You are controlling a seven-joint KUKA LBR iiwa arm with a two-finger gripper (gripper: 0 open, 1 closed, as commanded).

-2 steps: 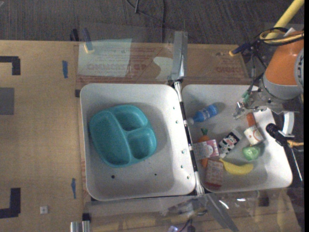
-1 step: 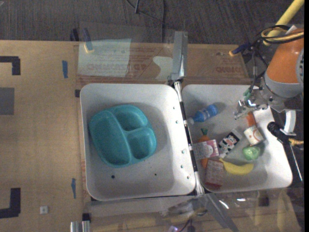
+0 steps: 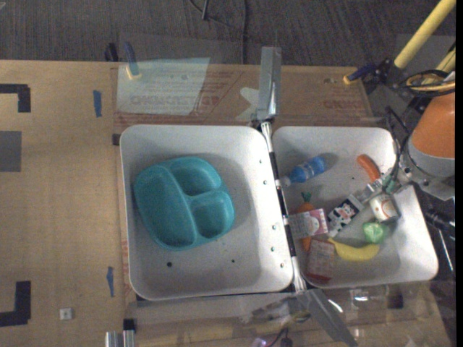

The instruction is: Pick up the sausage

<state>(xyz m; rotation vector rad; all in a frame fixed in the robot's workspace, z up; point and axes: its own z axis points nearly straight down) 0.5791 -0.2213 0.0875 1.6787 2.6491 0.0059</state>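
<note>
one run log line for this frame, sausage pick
task: pick sausage | sausage: lying in right bin, far side, not held | gripper: low in right bin, beside sausage | left bin: teal divided plate

A grey arm (image 3: 427, 161) with a rounded orange band (image 3: 438, 132) above its wrist.

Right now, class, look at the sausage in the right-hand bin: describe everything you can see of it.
The sausage is a small orange-red cylinder with rounded ends, smooth and plastic-looking, like a toy. It lies flat on the floor of the right bin, in the far right part, slanting diagonally. It looks apart from the blue bottle to its left. The gripper sits just beyond its lower end; whether they touch cannot be told.
</note>
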